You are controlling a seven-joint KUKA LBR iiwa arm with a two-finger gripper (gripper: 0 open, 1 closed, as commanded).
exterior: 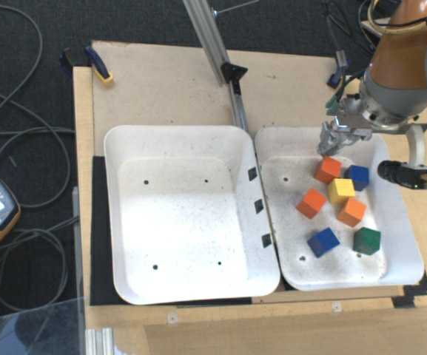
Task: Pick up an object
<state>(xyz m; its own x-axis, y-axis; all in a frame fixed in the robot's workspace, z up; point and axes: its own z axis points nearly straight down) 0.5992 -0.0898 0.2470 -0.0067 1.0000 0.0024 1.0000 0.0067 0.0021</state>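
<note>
Gripper: the gripper (337, 143) hangs over the far end of the right bin (398, 268), just above the top orange block (328, 169). I cannot tell if it is spread or pressed together, and I see nothing held in it.

Blocks: 7 blocks lie in the right bin. There are 3 orange ones, 2 blue ones, 1 yellow one and 1 green one.

Nearest block: the top orange block sits right under the gripper. The top blue block (358, 176) and the yellow block (340, 190) are just beside it.

Crowding risk: these 3 blocks sit very close. If the gripper drops here, it may land on top of a block and not go around it. Then it would only push the block away.

Bump risk: a push on the top orange block could knock the yellow block into the orange block (351, 211) below it, and the pile would shift.

Tilt risk: the top orange block looks turned at a slant. The gripper may catch a corner, and the block could slip out on the way up.

Easier picks: the low blue block (323, 241) and the green block (367, 239) have more room around them.

Left bin: the left bin (124, 143) holds no blocks, so nothing there can go wrong.
</note>
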